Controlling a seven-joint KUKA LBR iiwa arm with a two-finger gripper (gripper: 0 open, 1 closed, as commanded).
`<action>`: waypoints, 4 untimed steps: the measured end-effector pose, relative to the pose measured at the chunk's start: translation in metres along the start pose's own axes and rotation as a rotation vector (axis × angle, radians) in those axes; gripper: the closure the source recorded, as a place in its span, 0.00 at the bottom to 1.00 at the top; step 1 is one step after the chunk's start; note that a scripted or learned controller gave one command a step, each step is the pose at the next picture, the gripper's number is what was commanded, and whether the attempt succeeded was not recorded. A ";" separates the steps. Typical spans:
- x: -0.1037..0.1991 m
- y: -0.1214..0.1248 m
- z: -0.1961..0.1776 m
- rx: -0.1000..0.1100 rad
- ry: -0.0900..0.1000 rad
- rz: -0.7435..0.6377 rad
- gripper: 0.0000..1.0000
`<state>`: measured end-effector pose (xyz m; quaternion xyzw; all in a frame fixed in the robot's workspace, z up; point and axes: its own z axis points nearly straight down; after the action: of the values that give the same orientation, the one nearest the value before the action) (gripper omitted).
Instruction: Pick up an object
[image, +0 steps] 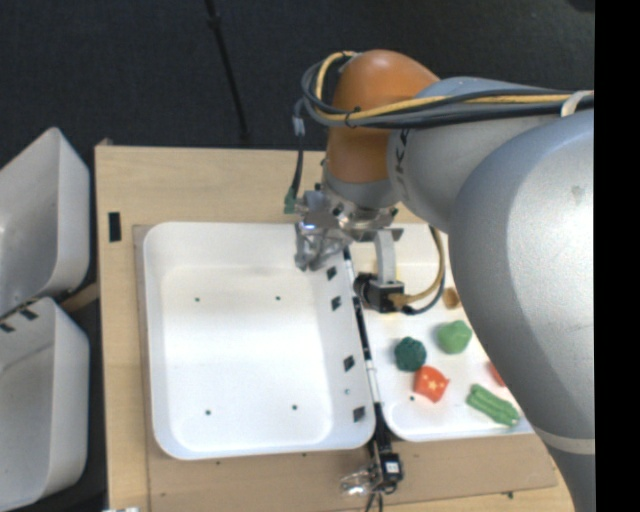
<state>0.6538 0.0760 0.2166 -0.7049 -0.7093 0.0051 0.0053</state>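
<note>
We see the grey arm (500, 170) reaching in from the right, its hand (322, 245) low over the far end of the divider between the two white bins; we cannot tell its state from this angle. The left bin (170, 300) lies beneath it. In the right bin (420, 425) lie a dark green lump (409, 353), a lighter green lump (454, 336), a red-orange piece (431, 384) and a green pod-shaped toy (492, 404), all well apart from the hand on the wooden desk (120, 200).
</note>
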 end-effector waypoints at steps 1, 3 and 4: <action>0.039 -0.033 0.008 -0.015 0.000 0.001 1.00; -0.051 -0.065 0.010 -0.025 -0.002 0.011 1.00; -0.027 -0.043 -0.210 -0.037 0.001 0.000 1.00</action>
<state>0.6142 0.0483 0.4275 -0.7049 -0.7092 -0.0084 -0.0073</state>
